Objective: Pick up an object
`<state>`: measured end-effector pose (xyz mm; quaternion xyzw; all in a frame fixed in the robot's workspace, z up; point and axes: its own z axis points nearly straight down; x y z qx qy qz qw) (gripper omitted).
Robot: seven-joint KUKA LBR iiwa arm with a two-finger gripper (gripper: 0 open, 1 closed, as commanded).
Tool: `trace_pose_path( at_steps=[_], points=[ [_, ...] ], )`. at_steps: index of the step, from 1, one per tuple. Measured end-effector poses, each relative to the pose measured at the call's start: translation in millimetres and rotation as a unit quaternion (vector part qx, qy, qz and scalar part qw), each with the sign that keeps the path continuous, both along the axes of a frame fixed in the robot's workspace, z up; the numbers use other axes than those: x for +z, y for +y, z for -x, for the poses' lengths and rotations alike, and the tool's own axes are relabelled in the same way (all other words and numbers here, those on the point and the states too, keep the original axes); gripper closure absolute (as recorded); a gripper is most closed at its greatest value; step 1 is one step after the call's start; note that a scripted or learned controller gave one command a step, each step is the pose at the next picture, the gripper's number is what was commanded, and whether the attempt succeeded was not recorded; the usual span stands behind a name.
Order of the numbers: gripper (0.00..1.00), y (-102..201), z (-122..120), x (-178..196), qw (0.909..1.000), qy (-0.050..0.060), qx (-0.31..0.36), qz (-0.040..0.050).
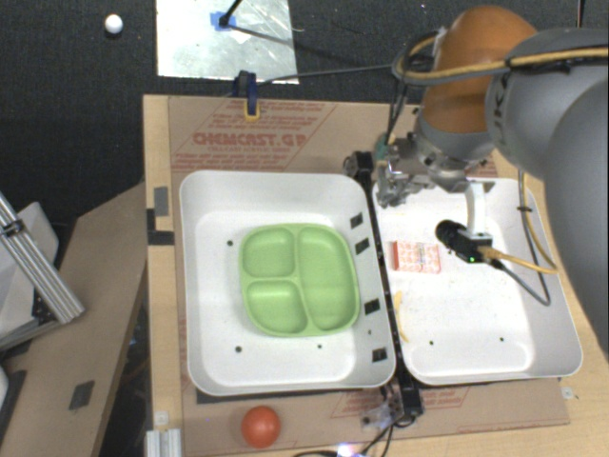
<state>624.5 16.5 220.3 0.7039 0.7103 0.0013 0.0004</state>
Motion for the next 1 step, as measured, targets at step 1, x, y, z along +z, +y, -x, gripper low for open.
trace_pose_path(
  at_steps=[1],
  points=[
    [1.00, 54.9, -11.9, 8.7, 1.0000, -0.001, 0.000, -0.0005]
  ],
)
